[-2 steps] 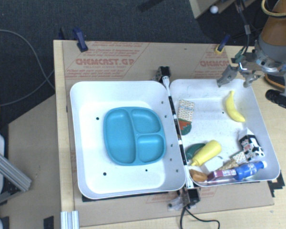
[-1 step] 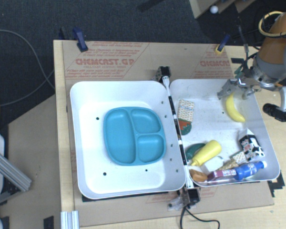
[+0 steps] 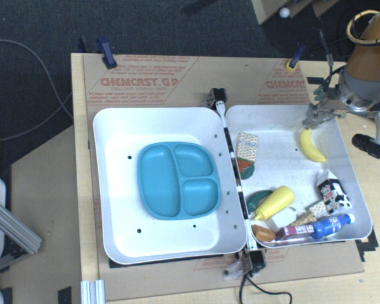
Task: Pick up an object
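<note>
the gripper, fingers slightly parted and holding nothing, hangs just above the banana in the right bin; it should drop straight, straddling the banana's middle before closing.

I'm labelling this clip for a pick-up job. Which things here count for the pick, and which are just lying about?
For the pick:
- pincer, low in the right white bin
- yellow plastic banana just below it

Lying about:
- blue divided plastic plate in the left white bin
- yellow squeeze bottle
- blue-capped tube
- black-and-white toy
</note>
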